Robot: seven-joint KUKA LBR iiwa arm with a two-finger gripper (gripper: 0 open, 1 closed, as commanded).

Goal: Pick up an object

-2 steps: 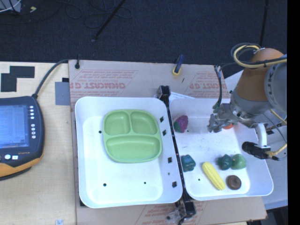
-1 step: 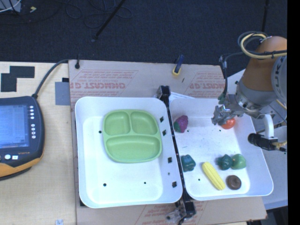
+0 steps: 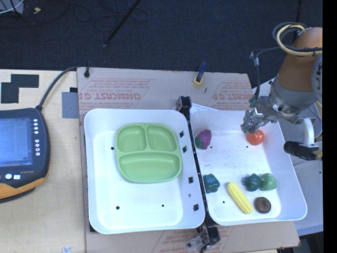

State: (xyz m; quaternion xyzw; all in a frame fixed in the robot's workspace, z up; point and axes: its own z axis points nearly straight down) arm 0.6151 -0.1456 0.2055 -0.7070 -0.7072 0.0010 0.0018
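gripper (image 3: 254, 126) low in right bin (image 3: 295, 173), far corner, directly above red tomato-like object (image 3: 256, 137), touching or nearly. finger state: cannot tell, no grasp confirmed. tomato sits on bin floor. pick not done; closing and lift left. other items untouched.

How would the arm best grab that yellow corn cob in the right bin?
Probably across the middle of the corn cob, coming straight down from above. It lies flat and slanted, long and narrow, so fingers closing across its short width should fit. The brown round piece sits close by its lower end, so the middle looks safer.
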